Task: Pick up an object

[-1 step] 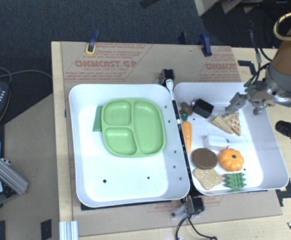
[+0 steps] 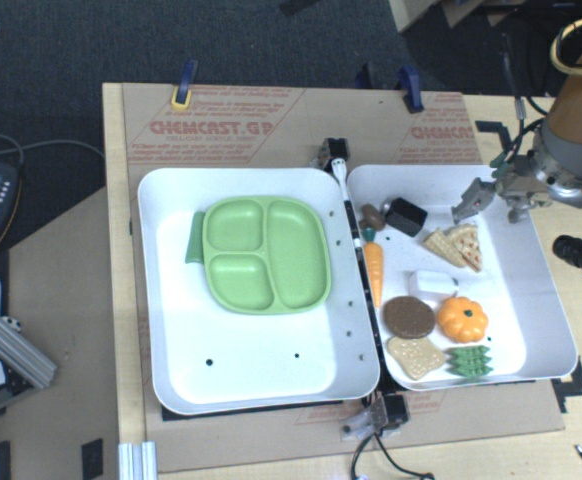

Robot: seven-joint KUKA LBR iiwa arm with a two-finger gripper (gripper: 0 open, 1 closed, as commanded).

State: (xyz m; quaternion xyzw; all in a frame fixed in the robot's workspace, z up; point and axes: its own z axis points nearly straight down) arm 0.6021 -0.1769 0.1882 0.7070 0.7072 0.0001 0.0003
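Note:
My gripper (image 2: 494,205) hangs over the far right part of the right bin (image 2: 531,298), open, with nothing between its fingers. Just below and left of it lies a tan sandwich wedge (image 2: 455,246). A black block (image 2: 406,215) and a small brown piece (image 2: 371,214) sit to its left. Along the bin's left wall lies an orange carrot (image 2: 372,269). Nearer the front are a white block (image 2: 431,283), a brown round cookie (image 2: 409,316), an orange pumpkin (image 2: 463,319), a tan cracker (image 2: 416,356) and green beans (image 2: 469,360).
The left bin (image 2: 171,338) holds a green divided plate (image 2: 266,254) in its far half. The two bins meet at a ridge (image 2: 356,268) with black hardware at each end. Clamps (image 2: 182,90) hold the bench board at the back.

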